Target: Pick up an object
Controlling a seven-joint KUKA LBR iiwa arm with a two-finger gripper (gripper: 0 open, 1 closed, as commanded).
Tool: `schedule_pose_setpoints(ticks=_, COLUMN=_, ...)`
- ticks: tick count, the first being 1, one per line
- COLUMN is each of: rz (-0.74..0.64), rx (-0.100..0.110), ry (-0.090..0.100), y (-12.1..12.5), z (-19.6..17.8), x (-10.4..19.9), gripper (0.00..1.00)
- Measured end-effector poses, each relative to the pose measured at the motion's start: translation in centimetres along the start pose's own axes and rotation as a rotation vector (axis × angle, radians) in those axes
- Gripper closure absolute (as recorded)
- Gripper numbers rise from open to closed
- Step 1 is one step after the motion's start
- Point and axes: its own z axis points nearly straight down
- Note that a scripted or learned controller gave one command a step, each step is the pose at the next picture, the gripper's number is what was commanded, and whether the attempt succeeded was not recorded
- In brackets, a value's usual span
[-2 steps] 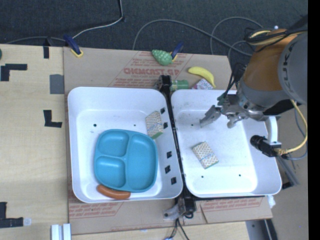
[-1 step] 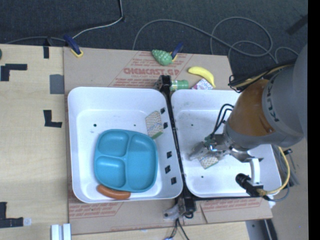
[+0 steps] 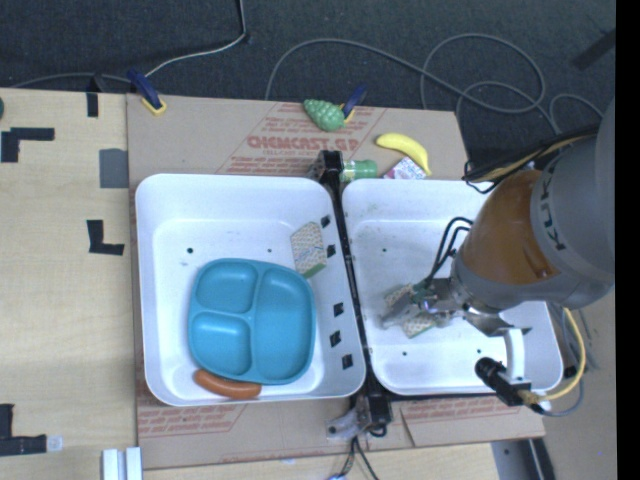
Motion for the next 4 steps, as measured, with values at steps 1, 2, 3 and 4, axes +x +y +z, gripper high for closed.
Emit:
schedule_pose_setpoints(ticks=1, rz=0.002, rx=0.004, ry=-0.001, y=0.4, z=0.0, x=0.8, gripper=0.00)
schedule_pose_setpoints(ticks=2, rz=0.000, rx=0.002, ry=0.000, y=7.5, z=0.1, x=0.9, gripper=0.00)
schedule_pose_setpoints(ticks=3, rz=0.002, rx=0.004, ry=0.000, y=1.2, z=0.0, x=-0.1, gripper=0.00)
schedule_pose_setpoints(ticks=4, rz=-0.001, rx=0.007, ry=0.001, y=10.1, z=-9.8, x=2.3, gripper=0.00)
